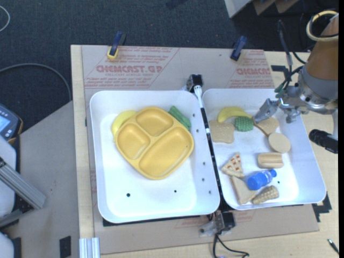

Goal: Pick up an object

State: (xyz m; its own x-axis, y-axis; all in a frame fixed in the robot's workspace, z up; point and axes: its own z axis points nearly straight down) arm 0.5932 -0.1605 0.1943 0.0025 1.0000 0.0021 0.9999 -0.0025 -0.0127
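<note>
**Ana:** Objects for picking all lie in the right bin (317, 171), and the task names none in particular. The gripper (277, 109) hangs over that bin's far right part, above a tan bread-like piece (267, 126). Its two fingers stand apart, one slanting left toward the green piece (244, 123), and nothing sits between them.

**Ben:** So which object does the arm (322, 63) look set on?

**Ana:** Probably the tan piece under it, or the round biscuit (279, 142) just nearer. Both lie flat, so the fingers would need to come straight down astride the piece and close across its narrow side. The green piece and the banana (232, 113) lie close to the left, so a sloppy descent could nudge them.

**Ben:** What else is in that bin?

**Ana:** A cracker-like square (222, 133) near the left wall, a pizza slice (233, 165) below it, a small bread roll (270, 159), a blue bottle (261, 179) lying across a tan wedge (242, 190), and a waffle cone (266, 194) at the near edge. Things in the near part touch or overlap, which makes them harder picks than the far ones.

**Ben:** And the left bin (107, 160)?

**Ana:** It holds a yellow divided tray (155, 142), tilted in the scene, its three compartments bare. A yellow round thing (121, 121) peeks out at the tray's left edge and a green pod (179, 116) lies at its far right edge.
</note>
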